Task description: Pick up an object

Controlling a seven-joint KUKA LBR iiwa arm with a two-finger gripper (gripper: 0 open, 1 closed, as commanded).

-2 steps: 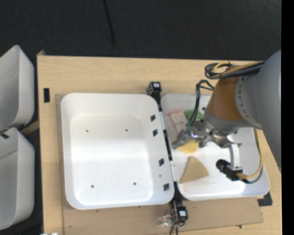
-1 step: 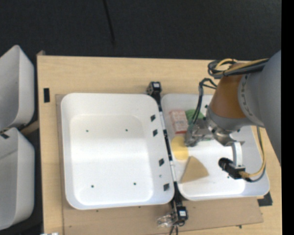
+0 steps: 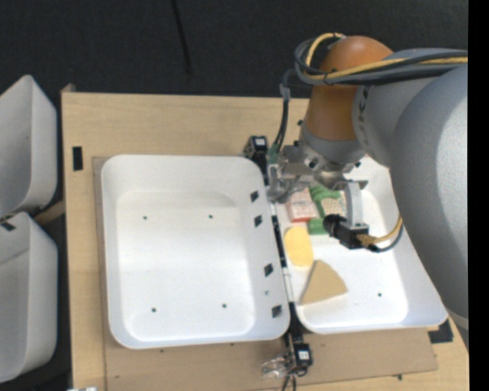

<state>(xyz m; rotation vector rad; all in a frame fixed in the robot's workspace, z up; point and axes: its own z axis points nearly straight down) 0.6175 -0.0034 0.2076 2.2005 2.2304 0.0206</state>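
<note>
No text, label or number can be read

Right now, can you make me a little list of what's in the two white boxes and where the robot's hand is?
left bin: bare white floor showing
right bin: holds the objects, bunched by the wall next to the left bin
yellow object: lying flat
tan wedge: beside the yellow object
red-and-white object: under the gripper
green object: partly hidden
gripper: low over the pile

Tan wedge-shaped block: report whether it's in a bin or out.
In. The tan wedge-shaped block lies on the right white bin's floor, below the yellow rounded object.
</note>
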